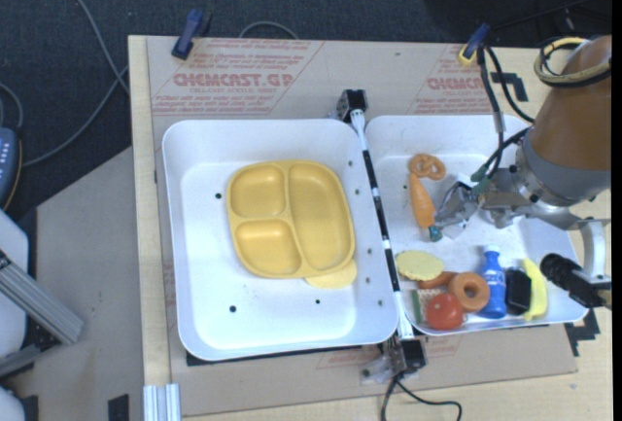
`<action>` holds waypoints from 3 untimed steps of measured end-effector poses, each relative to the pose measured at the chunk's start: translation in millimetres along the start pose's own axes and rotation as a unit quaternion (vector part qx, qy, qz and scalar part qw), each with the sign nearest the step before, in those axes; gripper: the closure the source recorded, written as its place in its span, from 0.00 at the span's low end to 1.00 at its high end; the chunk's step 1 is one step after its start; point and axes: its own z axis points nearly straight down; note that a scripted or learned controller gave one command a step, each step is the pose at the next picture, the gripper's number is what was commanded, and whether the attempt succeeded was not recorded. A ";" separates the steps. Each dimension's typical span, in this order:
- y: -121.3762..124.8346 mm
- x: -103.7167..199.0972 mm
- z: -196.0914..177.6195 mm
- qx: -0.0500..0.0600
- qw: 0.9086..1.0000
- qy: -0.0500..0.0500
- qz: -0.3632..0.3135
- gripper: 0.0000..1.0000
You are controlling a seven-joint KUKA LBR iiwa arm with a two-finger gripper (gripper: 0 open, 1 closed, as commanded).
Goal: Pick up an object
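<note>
Just beside the carrot [422,203], perhaps touching it, hangs the hand [445,221], its spread too blurred to tell.

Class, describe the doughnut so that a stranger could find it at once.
Look in the right bin, along its near edge. The doughnut lies between the red tomato and the blue bottle. It is the only brown ring with one hole.

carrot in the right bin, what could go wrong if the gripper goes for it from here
1. The gripper looks to be beside the carrot rather than over it, so a descent here may only nudge it sideways.
2. The pretzel lies right at the carrot's upper end and could get dragged or caught too.
</note>
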 end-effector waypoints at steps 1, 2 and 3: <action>88.8 -8.6 103.9 -0.014 1.000 -0.004 -0.001 0.00; 76.7 -12.2 107.5 -0.024 1.000 -0.005 -0.002 0.00; 57.7 -5.1 107.6 -0.026 1.000 -0.009 -0.001 0.00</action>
